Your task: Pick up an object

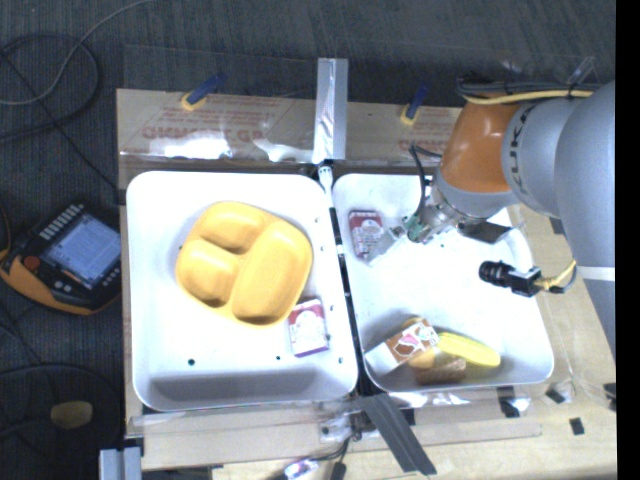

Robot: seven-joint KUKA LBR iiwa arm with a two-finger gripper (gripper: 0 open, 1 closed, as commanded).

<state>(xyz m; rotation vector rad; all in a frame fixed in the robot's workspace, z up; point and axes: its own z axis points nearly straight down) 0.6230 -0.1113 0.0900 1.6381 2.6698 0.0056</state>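
- Camera view: the tool hangs over the right bin, just beside a small red-and-white packet by the dividing wall; whether it is wide or narrow I cannot tell.
- The packet looks light, flat and probably slick; pinching across its narrow width seems best.
- The bin floor is smooth white, with open room around the packet; a yellow banana-like toy lies well apart.
- The counter also carries the left bin, holding a bulky yellow object.

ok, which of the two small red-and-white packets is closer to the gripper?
The packet in the right bin, just left of the gripper. The other packet lies in the left bin beside the yellow object.
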